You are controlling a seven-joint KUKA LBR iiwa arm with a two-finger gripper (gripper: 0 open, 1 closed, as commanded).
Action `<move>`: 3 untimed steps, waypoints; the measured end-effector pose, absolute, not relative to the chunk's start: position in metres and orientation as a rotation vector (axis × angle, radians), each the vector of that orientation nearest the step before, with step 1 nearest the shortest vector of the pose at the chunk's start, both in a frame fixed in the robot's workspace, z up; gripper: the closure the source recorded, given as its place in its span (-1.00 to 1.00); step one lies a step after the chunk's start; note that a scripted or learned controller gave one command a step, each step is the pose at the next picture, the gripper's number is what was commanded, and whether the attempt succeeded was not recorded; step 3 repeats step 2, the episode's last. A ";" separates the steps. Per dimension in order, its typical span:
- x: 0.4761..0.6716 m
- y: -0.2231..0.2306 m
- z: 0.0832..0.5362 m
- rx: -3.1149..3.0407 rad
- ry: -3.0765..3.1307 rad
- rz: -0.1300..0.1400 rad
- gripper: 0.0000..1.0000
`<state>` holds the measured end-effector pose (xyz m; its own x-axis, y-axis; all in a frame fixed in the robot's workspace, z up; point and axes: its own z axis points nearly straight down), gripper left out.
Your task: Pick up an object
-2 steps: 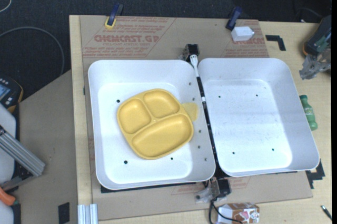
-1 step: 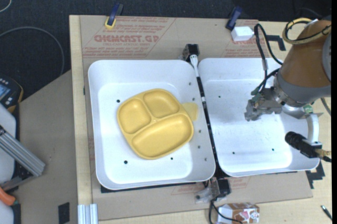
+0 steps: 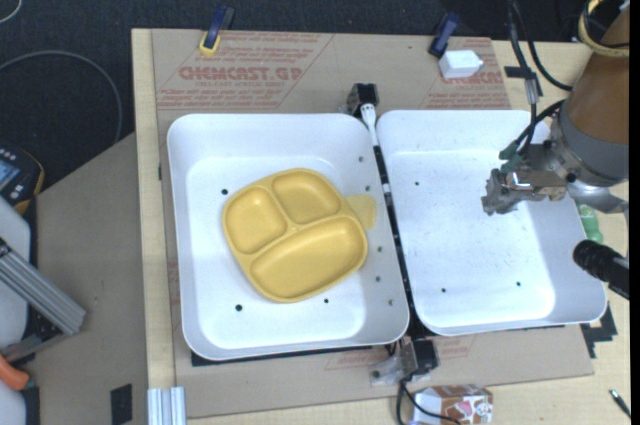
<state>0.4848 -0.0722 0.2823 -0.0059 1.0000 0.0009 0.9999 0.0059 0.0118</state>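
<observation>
Tool (image 3: 500, 198) hangs over the right bin (image 3: 470, 303), holds nothing; open or closed, I cannot tell. Yellow divided plate (image 3: 293, 233) lies in left bin (image 3: 200, 163), approx. centre

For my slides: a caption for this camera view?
Gripper over right bin; yellow divided plate in left bin.
</observation>
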 end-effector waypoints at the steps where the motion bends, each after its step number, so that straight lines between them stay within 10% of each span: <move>1: 0.480 0.025 0.405 2.201 2.229 0.022 1.00; 3: 0.480 0.072 0.409 2.213 2.227 0.007 1.00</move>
